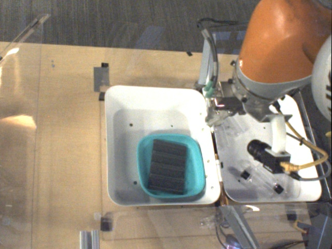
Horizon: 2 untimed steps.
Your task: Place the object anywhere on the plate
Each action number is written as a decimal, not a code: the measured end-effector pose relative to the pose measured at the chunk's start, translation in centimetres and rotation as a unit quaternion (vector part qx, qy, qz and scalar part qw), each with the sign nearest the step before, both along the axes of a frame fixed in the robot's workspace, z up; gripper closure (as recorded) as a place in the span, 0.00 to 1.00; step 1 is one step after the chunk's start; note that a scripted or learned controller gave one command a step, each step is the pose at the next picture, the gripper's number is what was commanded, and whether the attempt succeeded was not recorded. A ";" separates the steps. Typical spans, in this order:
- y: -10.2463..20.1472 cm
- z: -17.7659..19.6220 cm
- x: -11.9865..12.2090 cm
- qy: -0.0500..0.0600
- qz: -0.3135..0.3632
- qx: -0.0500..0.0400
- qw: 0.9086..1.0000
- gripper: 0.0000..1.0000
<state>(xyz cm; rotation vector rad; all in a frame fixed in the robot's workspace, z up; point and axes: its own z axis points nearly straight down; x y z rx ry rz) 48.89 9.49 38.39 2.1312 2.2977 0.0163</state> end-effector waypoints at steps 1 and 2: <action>0.7 -17.3 -0.1 0.006 -0.020 -0.001 1.000 1.00; -8.7 4.2 2.1 -0.001 -0.028 -0.001 1.000 1.00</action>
